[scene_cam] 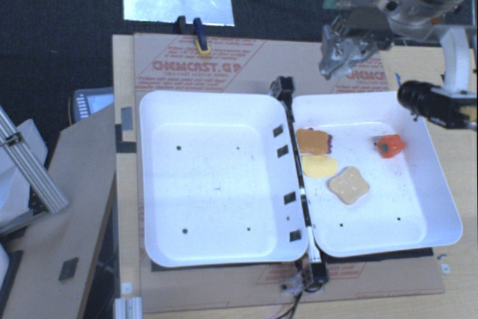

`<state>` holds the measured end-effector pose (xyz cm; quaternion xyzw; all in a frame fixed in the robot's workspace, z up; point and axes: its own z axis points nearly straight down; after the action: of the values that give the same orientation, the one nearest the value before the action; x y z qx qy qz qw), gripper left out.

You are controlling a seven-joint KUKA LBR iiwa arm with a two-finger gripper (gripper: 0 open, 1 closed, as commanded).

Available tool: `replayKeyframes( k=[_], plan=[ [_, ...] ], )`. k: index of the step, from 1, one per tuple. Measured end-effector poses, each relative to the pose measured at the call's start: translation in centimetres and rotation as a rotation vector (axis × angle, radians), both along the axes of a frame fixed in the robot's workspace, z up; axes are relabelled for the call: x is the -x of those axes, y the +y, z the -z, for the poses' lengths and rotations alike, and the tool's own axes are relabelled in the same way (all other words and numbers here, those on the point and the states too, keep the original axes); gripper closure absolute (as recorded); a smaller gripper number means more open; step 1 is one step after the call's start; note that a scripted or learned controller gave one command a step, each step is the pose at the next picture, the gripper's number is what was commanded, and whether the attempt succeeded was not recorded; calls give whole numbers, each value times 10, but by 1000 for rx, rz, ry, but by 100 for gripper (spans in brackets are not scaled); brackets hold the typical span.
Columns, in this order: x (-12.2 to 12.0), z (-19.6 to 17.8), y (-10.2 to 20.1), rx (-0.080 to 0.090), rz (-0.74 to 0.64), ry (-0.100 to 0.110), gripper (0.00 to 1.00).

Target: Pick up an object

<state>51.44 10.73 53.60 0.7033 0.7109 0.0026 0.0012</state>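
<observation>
The right bin (441,220) holds several small items: an orange-brown piece with a purple edge (313,141) by the divider, a pale yellow flat piece (319,166) just below it, a tan toast-shaped piece (349,185) in the middle, and a red-orange piece (389,146) toward the right wall. My gripper (337,60) hangs high above the bench, over the back edge of the right bin, well clear of all the items. Nothing shows between its fingers.
The left bin (149,235) sits beside the right one, joined by black clips along the divider (287,153). A black cylindrical fixture (433,104) juts in at the right bin's far right corner. Cardboard lies under both bins.
</observation>
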Motion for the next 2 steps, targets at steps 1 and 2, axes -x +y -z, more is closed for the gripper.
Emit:
replayKeyframes(
  k=[1,2],
  plan=[
    [-9,2,63,0,0,4,100],
    [-47,2,128,0,1,2,100]
  ],
)
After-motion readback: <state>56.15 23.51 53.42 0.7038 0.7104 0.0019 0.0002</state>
